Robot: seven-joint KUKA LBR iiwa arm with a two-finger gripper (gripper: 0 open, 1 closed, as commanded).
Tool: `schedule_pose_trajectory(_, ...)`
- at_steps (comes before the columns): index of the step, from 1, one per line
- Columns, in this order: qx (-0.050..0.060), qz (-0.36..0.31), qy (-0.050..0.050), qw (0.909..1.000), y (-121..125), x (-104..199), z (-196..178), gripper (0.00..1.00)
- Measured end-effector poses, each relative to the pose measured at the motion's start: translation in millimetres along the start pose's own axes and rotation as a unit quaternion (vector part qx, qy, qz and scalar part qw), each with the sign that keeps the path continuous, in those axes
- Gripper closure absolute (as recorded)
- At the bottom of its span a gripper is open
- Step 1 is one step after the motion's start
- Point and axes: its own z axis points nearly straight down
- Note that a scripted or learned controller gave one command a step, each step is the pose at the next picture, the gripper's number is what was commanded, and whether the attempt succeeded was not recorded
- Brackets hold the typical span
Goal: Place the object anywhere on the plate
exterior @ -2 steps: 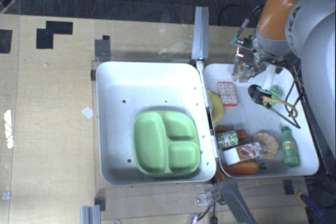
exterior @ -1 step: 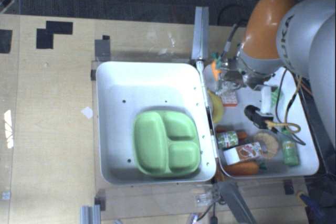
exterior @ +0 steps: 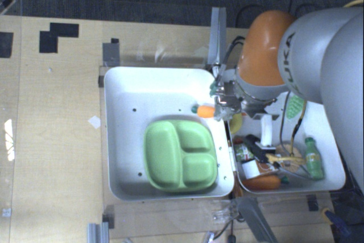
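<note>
A green divided plate (exterior: 181, 152) lies in the left bin (exterior: 122, 122), toward its front right. A small orange object with a green tip (exterior: 203, 111), like a toy carrot, is at the right wall of that bin, just behind the plate's far right corner. My gripper (exterior: 220, 104) is directly to the right of the orange object, at the wall between the two bins, and touches or nearly touches it. The grey wrist and orange band (exterior: 264, 48) hide the view from above, and whether the object rests on the bin floor or hangs above it is unclear.
The right bin (exterior: 335, 176) holds several items: a green bottle (exterior: 313, 157), a white piece (exterior: 266, 131), a yellow item (exterior: 236, 122), a red-orange item (exterior: 263, 182) at the front. The arm covers that bin's back half. The left bin's back and left floor is bare.
</note>
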Motion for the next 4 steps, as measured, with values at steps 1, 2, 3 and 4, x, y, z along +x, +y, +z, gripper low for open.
schedule_pose_trajectory(1, 0.000, 0.003, 0.000, 1.0000, -50.9, 57.6, -37.8, 1.00)
schedule_pose_trajectory(2, -0.001, -0.212, 0.000, 0.9774, -41.1, 90.0, -35.4, 1.00)
schedule_pose_trajectory(3, 0.002, -0.183, 0.000, 0.9831, -69.1, 33.1, -27.4, 1.00)
schedule_pose_trajectory(4, 0.002, -0.183, 0.000, 0.9832, -69.1, 33.0, -27.5, 0.00)
